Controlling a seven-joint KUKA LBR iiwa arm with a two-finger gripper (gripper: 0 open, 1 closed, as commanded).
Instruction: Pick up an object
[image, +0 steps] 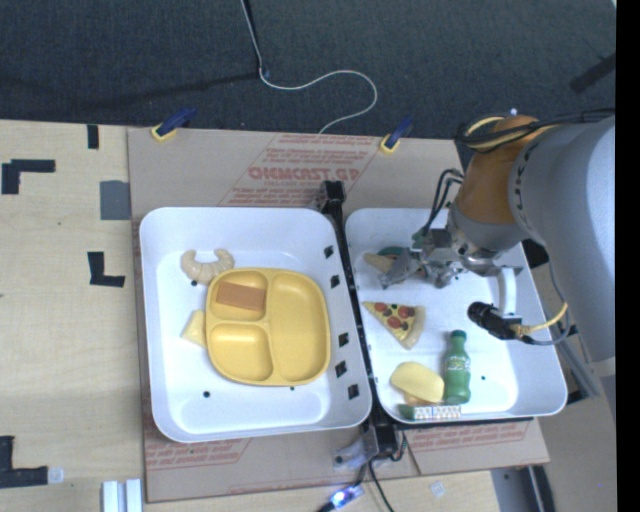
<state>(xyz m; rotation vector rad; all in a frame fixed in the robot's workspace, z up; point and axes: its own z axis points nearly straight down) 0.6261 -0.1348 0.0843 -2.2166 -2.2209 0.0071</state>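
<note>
My gripper (403, 266) is low over the upper left part of the right bin (530, 395), the grey arm with its orange band (490, 190) coming in from the right. A small tan piece (377, 262) lies right at the gripper's tip, partly hidden by it; whether they touch is unclear. Below it lies a pizza slice (396, 320). Further toward the front, a green bottle (456, 366) lies beside a yellow lump (417, 381).
The left bin (160, 400) holds a yellow divided plate (290, 340) with a brown slab (241, 295) in one compartment, a tan croissant shape (203, 264) and a pale yellow wedge (194, 327) beside it. A black divider (345, 300) runs between the bins.
</note>
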